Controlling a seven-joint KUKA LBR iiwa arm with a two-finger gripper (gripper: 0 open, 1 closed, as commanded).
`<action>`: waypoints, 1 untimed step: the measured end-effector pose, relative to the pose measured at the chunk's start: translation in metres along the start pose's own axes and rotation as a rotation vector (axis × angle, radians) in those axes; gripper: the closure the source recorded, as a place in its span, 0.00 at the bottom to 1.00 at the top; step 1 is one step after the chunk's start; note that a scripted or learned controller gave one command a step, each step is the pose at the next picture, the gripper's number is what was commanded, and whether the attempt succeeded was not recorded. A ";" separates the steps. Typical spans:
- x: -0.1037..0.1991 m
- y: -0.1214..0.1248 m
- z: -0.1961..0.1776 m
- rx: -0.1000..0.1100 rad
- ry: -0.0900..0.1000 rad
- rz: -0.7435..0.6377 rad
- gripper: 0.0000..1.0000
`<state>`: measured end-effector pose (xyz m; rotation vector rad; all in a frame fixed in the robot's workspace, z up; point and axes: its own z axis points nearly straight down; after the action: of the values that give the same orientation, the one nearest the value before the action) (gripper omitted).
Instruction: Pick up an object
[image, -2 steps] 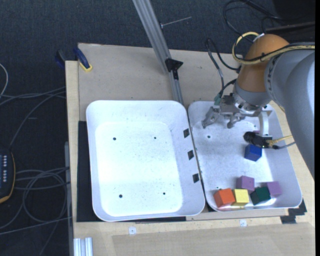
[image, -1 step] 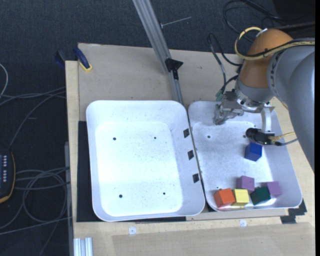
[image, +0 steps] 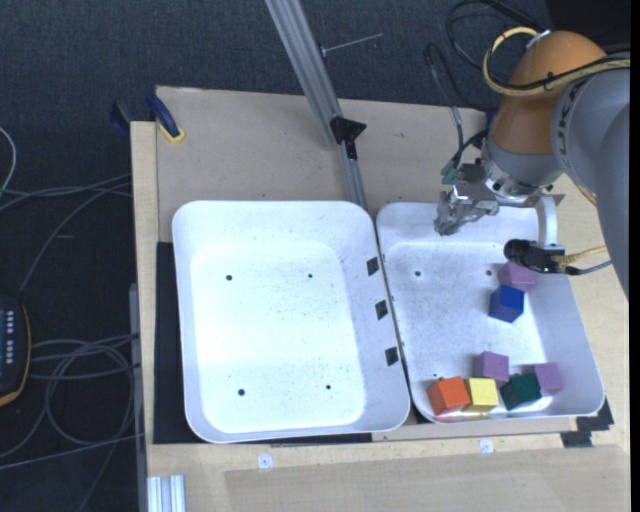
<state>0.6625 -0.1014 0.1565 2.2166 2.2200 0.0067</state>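
My gripper (image: 452, 220) hangs over the far edge of the right bin (image: 430, 300), with nothing visible between its fingers. A blue block (image: 507, 303) lies in the bin's right half, with a purple block (image: 517, 275) just behind it. Along the near wall sit an orange block (image: 450, 394), a yellow block (image: 483, 393), a dark green block (image: 520, 390) and two more purple blocks (image: 492, 364) (image: 547, 377). All the blocks lie well toward the near side from the gripper.
The left bin (image: 270, 320) sits beside the right one, with black clips (image: 381, 309) along the shared rim. A slanted metal pole (image: 320, 90) crosses the bench behind the bins. Cables lie on the floor at the left.
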 end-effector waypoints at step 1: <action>-0.005 0.007 -0.063 -0.003 -0.002 0.000 1.00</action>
<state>0.6692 -0.1068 0.2195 2.2141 2.2175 0.0088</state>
